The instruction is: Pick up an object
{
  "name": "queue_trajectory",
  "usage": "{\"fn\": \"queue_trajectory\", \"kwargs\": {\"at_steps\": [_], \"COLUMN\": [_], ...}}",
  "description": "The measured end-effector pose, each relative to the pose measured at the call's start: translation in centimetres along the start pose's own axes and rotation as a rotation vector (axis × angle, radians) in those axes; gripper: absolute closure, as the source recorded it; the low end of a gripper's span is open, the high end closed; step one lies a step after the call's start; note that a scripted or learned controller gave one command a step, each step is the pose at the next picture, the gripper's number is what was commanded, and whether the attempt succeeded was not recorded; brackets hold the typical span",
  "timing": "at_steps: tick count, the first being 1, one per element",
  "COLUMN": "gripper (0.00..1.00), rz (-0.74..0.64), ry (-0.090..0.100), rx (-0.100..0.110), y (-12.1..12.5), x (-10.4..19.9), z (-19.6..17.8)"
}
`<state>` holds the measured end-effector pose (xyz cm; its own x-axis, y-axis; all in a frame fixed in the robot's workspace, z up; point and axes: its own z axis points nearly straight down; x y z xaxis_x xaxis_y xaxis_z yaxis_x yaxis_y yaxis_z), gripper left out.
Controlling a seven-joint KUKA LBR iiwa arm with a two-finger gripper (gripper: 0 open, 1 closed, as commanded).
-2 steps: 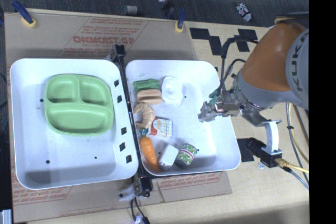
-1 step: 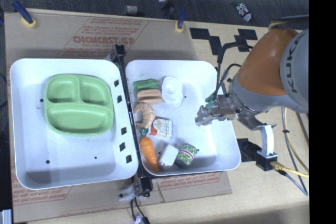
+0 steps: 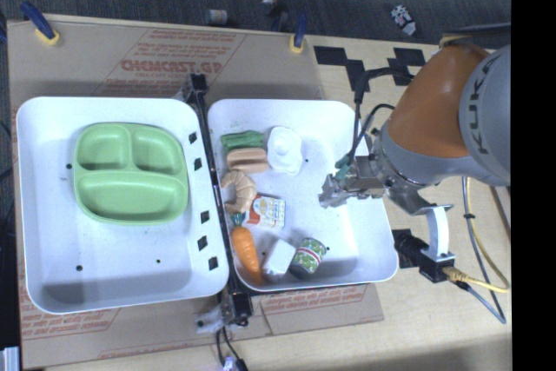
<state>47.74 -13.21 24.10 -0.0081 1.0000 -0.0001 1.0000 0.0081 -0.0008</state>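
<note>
Right now my gripper (image 3: 334,191) hangs over the right bin (image 3: 369,261), whether open or shut I cannot tell, and 1 likely target, the carrot (image 3: 246,251) by the left wall, looks light, stiff and slick, best pinched mid-body.

The green moulded three-compartment plastic tray (image 3: 130,171) lies in the left white shallow bin (image 3: 35,274). To the tray's right, past the divider, sits the right white shallow bin (image 3: 373,261), holding everything else. Nearest the tray there: a green flat packet (image 3: 241,139) farthest from the camera, a tan hot-dog toy (image 3: 248,158) just before it, then a beige croissant-like toy (image 3: 236,189), then an orange plastic carrot (image 3: 247,251). Farther right of the tray lie a white round cup (image 3: 284,148), a small printed carton (image 3: 268,210), a white block (image 3: 279,257) and a small green-labelled can (image 3: 307,257) (touching the block). The gripper (image 3: 340,189) is farthest right.
</note>
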Motion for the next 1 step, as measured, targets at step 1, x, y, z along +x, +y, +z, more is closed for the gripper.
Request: {"fn": "queue_trajectory", "kwargs": {"at_steps": [1], "gripper": [1.00], "rz": [0.002], "ry": [0.000], "rx": [0.003], "y": [-0.13], "x": [-1.17], "z": [1.90]}}
